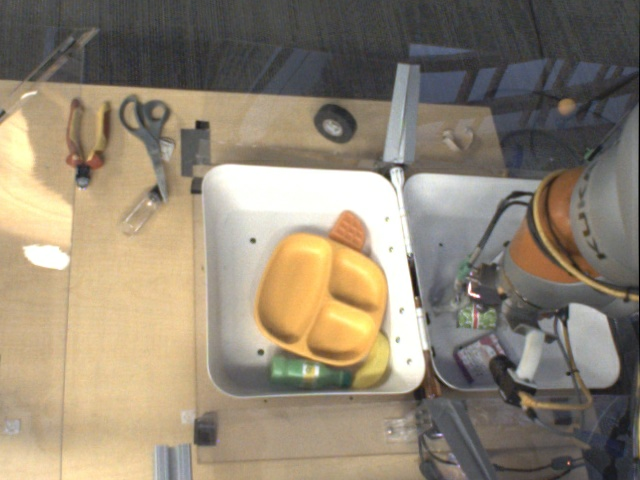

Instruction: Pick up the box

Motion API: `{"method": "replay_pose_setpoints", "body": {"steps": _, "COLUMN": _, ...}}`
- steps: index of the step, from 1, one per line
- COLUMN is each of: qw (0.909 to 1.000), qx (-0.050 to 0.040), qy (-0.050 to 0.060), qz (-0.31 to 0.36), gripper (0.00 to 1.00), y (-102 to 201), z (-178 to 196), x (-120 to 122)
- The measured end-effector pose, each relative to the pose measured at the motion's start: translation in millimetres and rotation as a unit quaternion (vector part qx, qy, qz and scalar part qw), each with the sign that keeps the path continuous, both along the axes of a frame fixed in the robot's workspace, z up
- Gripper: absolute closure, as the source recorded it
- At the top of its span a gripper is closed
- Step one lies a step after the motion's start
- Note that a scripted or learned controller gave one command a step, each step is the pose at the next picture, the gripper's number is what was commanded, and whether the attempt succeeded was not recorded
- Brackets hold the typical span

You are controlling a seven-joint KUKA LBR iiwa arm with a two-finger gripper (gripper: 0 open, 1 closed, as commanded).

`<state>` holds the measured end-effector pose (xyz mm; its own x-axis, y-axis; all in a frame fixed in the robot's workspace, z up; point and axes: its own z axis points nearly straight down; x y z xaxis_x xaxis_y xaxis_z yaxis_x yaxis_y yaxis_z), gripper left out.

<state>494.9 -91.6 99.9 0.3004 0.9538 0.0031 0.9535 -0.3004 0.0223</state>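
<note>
Two small things lie in the right bin point(440, 203), and the likelier box point(478, 353) is the dark, flat one with a pinkish label, in that bin's near left corner, close to its left wall. Just beyond it, toward the bin's middle, sits a small green-labelled packet point(478, 316). The gripper point(520, 328) hangs over the bin's near half, just right of both items, beneath the grey wrist and orange band. Whether it is open or closed I cannot tell, since the arm's own bulk covers it, and nothing can be seen in its hold.

The risks, as I judge them, come from crowding. With the box so close to the bin's left wall and near rim, a descent slightly off line could strike the wall or nudge the box flat against it, out of reach. The green-labelled packet lies near enough that a close could take it instead, or take both. The box looks low and flat, so a grasp from above may skid over its top. A black cable point(505, 380) loops by the bin's near edge and could drag across the box.
</note>
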Motion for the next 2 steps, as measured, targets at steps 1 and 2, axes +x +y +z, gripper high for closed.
{"method": "replay_pose_setpoints", "body": {"steps": 1, "qw": 0.9979, "qx": 0.0005, "qy": 0.008, "qz": 0.064, "gripper": 1.00, "y": 0.7, "z": 116.5, "x": 14.0}}
{"method": "replay_pose_setpoints", "body": {"steps": 2, "qw": 0.9999, "qx": 0.0017, "qy": 0.010, "qz": -0.003, "gripper": 1.00, "y": 57.3, "z": 136.2, "x": -6.7}}
